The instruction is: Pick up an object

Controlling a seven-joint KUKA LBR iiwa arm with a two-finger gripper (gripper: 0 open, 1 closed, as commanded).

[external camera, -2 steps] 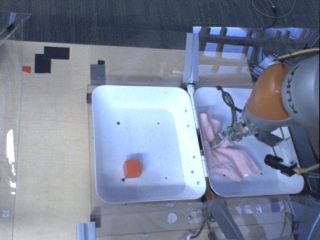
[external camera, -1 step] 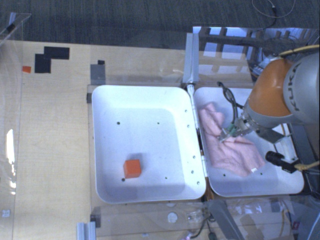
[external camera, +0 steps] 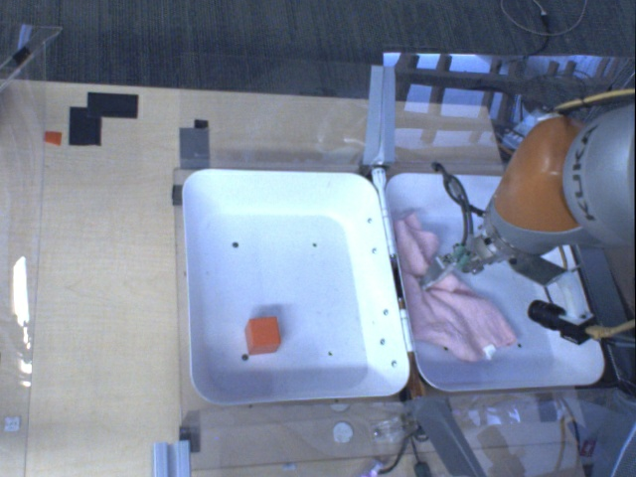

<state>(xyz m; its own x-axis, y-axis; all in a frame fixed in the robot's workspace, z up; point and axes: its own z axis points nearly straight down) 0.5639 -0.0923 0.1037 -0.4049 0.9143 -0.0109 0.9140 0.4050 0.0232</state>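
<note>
a: where is the arm (external camera: 566,182)?

b: it reaches in from the right, over the right bin (external camera: 556,366). the orange band sits high above the wrist, and the gripper (external camera: 445,269) hangs low at the left part of that bin.

a: and what lies under it?

b: a pink cloth (external camera: 452,301). it stretches from the upper left of the right bin down toward the lower middle, crumpled, with a small white tag at its lower end. the gripper tip is right at the cloth, about the middle of its length, and looks to be touching it.

a: is the gripper spread or pressed together?

b: that cannot be told. the tip is small and dark against the folds, and the view does not settle whether any cloth sits inside it.

a: so is the cloth lifted?

b: it lies flat on the bin floor along most of its length.

a: anything in the left bin (external camera: 199,266)?

b: an orange block (external camera: 263,335), near the lower left, well apart from the gripper and resting alone on the floor.

a: and on the bench (external camera: 89,296)?

b: black marks (external camera: 97,115) at the upper left, with a small orange square (external camera: 53,138) just beside them. a cable (external camera: 452,192) loops down along the wrist toward the gripper.
</note>
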